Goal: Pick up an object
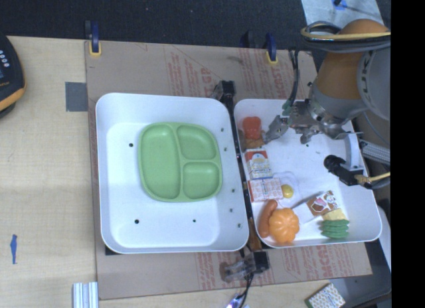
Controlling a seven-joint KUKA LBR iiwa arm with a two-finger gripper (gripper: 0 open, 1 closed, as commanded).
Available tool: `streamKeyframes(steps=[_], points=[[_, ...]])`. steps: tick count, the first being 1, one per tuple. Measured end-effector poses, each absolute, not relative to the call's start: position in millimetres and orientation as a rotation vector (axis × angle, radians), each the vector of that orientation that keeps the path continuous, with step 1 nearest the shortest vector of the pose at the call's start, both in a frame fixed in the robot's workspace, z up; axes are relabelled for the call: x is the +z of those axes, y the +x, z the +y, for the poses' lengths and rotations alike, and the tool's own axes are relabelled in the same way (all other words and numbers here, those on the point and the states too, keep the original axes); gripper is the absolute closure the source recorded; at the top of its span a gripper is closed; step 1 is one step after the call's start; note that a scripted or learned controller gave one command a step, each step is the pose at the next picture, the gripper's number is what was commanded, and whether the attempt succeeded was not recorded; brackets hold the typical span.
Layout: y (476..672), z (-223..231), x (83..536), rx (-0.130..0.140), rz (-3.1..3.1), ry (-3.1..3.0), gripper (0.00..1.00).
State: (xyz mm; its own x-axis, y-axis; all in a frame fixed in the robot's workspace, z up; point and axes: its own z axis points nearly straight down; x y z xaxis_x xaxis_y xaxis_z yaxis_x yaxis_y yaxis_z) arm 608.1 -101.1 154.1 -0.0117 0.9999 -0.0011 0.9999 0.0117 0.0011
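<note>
left bin [106, 167] has a smooth light-green divided plate [179, 161] with three compartments, sitting flat. right bin [358, 233] is crowded along its left and near sides: a bumpy orange toy pumpkin [283, 225], small printed packets [259, 165], a yellow ball [287, 191], a reddish block [252, 128] and a ridged green piece [335, 229]. the gripper [290, 129] hangs over the bin's far end with its fingers spread apart, holding nothing. arm comes in from the right, tilted over.

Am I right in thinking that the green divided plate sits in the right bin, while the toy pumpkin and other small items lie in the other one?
Not quite: the camera view shows the green divided plate in the left bin, while the toy pumpkin and the other small items lie in the right bin.
</note>
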Motion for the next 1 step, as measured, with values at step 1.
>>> streamKeyframes(steps=[1], points=[[627.2,-97.8,90.1,-0.006,2.232,2.215,0.00]])
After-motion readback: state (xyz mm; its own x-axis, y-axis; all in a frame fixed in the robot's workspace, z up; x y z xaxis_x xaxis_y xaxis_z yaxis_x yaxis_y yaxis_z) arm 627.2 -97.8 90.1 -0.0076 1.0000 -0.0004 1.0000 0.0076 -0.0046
